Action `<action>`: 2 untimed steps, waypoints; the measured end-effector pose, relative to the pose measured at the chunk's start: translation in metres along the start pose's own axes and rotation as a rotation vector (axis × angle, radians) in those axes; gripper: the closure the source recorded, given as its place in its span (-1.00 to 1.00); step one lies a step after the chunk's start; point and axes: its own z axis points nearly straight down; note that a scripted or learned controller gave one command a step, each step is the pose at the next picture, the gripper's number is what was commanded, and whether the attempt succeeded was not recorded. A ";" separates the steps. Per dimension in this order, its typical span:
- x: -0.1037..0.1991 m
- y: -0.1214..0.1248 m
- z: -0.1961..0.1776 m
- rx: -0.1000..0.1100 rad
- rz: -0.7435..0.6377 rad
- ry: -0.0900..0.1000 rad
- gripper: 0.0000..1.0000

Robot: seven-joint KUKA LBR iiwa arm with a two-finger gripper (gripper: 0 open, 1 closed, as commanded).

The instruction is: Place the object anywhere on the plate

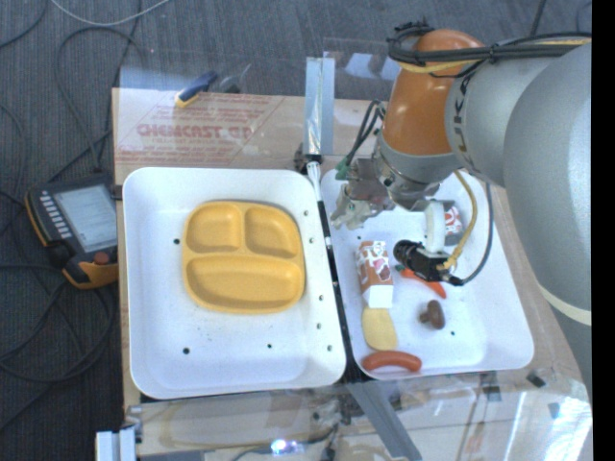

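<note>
We see the claw [354, 203] low over the right bin's [500, 339] far-left corner; we cannot tell how it is set. The yellow plate [244, 255] sits bare in the left bin [154, 353]. Toy foods, among them a sausage [391, 360], lie nearby, so we should centre squarely over one before descending.

Two bins side by side on the table [135, 133]

The plate [245, 256] lies in the left bin [154, 353]; small food items [380, 301] cluster in the right bin [490, 339], the pincer [354, 205] over its rear-left corner.
</note>
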 end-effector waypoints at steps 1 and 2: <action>-0.098 0.056 -0.047 0.000 -0.052 -0.001 1.00; -0.121 0.075 -0.037 0.001 0.009 0.001 1.00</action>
